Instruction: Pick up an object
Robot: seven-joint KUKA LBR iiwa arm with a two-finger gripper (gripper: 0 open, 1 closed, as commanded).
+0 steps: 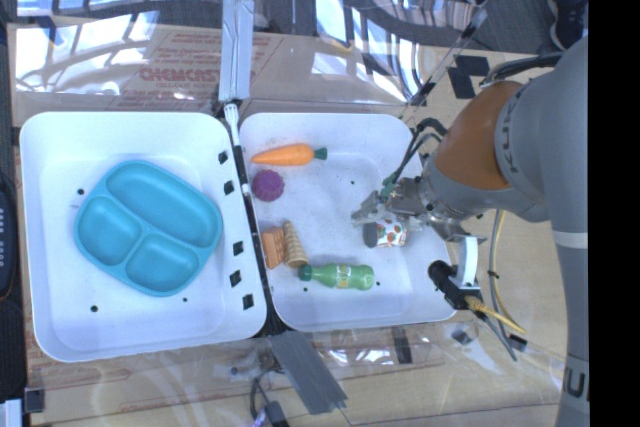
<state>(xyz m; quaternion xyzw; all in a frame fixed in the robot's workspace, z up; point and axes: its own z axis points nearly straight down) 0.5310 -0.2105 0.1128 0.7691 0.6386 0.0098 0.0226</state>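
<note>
Currently: gripper [385, 215] low over the right bin [300, 315].
Camera view: its fingers appear spread narrowly, touching a small grey-and-white object [388, 234] near the bin's right wall; nothing is visibly clamped between them. Likely fault: off-centre closure pushes the object against the wall or toward the green bottle [338, 276].

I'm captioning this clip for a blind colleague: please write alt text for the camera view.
The arm's tool sits low in the right bin over a small cup-like object. The same bin also holds a carrot, a purple ball, a tan block and a green bottle. The left bin holds a blue divided plate.
</note>
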